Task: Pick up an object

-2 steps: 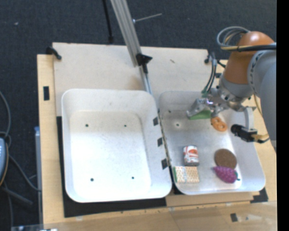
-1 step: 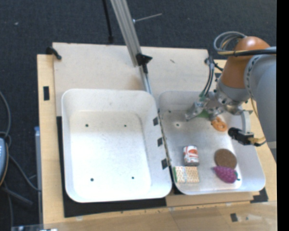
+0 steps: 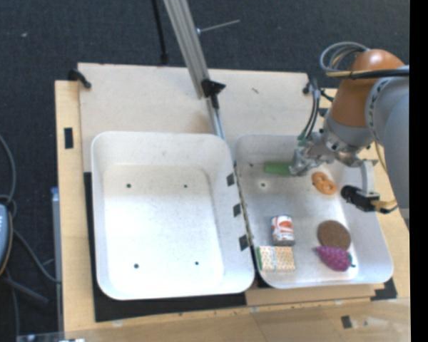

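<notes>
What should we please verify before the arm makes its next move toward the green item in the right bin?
1. Gripper beside the flat green object: ok.
2. Green object between its fingers: cannot tell.
3. Orange ring-shaped object apart from the green object: ok.
4. Red-and-white can, round brown disc, purple grape bunch away from the gripper: ok.
5. Patterned flat packet lying inside the right white bin: ok.

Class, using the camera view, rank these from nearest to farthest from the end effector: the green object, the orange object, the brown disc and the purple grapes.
From the end effector, in the right bin:
1. Green object, right beside it, toward the bin divider.
2. Orange object, just below it, on the arm's side.
3. Brown disc, farther down the bin.
4. Purple grapes, farthest, by the bin's lower rim.
</notes>
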You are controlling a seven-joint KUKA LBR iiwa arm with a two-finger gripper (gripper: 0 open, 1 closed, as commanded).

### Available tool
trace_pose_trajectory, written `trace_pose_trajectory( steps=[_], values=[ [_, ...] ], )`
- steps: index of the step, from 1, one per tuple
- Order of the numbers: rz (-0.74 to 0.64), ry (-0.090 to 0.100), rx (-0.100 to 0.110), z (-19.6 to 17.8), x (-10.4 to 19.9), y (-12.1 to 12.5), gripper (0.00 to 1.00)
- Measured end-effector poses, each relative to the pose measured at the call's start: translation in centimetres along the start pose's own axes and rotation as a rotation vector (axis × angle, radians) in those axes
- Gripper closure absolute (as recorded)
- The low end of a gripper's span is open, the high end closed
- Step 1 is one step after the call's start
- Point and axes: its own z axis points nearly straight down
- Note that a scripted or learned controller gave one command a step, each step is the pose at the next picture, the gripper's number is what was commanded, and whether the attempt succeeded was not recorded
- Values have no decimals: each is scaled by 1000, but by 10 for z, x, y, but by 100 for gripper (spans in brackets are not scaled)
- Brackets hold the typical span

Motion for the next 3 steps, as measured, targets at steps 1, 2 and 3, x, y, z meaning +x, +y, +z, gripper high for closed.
trace_pose_trajectory(
  steps=[1, 2, 3],
  values=[
    [5, 3, -8, -50, 7, 2, 100],
    [3, 2, -8, -105, 5, 3, 100],
    [2, 5, -3, -119, 58, -12, 100]
  ],
)
